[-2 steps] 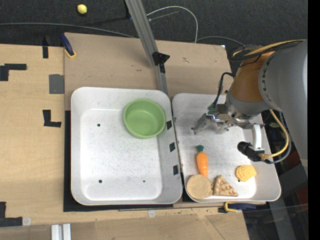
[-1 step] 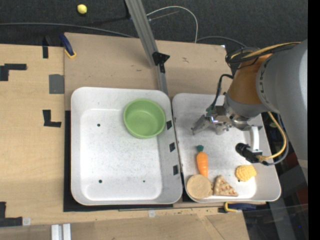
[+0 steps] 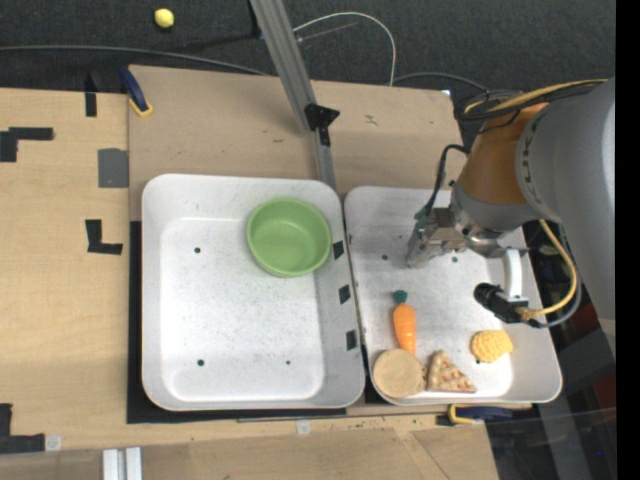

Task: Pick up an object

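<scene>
From my seat, the hand (image 3: 428,240) hangs over the upper part of the right bin (image 3: 380,218), near that bin's far edge, its dark metal tip pointing down and to the left. I cannot tell how the hand is set; the tip is too small and dark to read. I see nothing carried in it, and the white floor under it looks bare.

So I judge the pick as not yet done. No object is lifted; everything I could take lies on a bin floor.

Nearest the hand is the carrot (image 3: 403,325), upright along the bin, green top toward the hand, in the middle of the right bin and well apart from the tip. Past it, along the near edge of the worktop, sit a round tan disc (image 3: 398,374), touching or just beside a pizza-like wedge (image 3: 449,375). Toward the bin's near right corner lies a yellow ridged piece (image 3: 491,345).

In the left bin (image 3: 170,268), by its far right corner, rests a green bowl (image 3: 289,236), mouth up.

What is left, as I read it: choose one piece, come down over it, close on it and raise it. The carrot looks the shortest reach.
</scene>
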Robot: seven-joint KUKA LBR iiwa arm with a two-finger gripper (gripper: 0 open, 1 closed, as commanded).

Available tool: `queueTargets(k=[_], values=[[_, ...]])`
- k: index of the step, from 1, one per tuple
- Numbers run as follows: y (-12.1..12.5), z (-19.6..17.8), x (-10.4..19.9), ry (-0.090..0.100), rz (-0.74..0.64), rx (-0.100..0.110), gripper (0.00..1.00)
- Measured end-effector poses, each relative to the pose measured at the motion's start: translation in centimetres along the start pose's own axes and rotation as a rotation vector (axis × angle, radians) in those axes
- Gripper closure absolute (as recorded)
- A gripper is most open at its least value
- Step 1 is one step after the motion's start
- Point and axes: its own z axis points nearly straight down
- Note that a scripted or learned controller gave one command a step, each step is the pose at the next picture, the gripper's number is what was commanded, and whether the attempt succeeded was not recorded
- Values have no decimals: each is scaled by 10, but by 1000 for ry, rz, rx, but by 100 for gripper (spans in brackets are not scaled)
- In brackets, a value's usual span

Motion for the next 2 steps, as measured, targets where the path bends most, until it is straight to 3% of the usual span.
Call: queueTargets(k=[2], values=[[-10,-108,1,0,1,-5,100]])
